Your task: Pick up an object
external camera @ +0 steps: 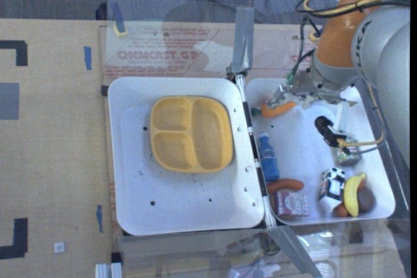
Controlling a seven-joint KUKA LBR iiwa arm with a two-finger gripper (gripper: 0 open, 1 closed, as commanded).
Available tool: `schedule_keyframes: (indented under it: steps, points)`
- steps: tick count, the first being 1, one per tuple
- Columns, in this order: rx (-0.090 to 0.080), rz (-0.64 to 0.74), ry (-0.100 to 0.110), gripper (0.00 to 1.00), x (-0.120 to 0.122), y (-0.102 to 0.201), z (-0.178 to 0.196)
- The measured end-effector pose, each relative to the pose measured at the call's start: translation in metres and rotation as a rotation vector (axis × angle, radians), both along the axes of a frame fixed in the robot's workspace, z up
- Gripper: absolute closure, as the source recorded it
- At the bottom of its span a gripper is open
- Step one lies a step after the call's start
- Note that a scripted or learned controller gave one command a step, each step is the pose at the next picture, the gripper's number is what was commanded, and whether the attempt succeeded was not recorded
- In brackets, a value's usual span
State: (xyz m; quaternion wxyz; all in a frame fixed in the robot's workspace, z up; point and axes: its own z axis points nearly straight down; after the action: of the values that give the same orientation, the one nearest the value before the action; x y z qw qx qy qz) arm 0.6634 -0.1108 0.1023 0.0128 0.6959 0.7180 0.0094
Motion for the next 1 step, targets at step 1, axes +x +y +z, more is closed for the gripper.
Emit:
schedule_keyframes:
  steps: [1]
  points:
    - [-0.001,0.003,-0.004,1.00,0.0014,0.0014,0.0110]
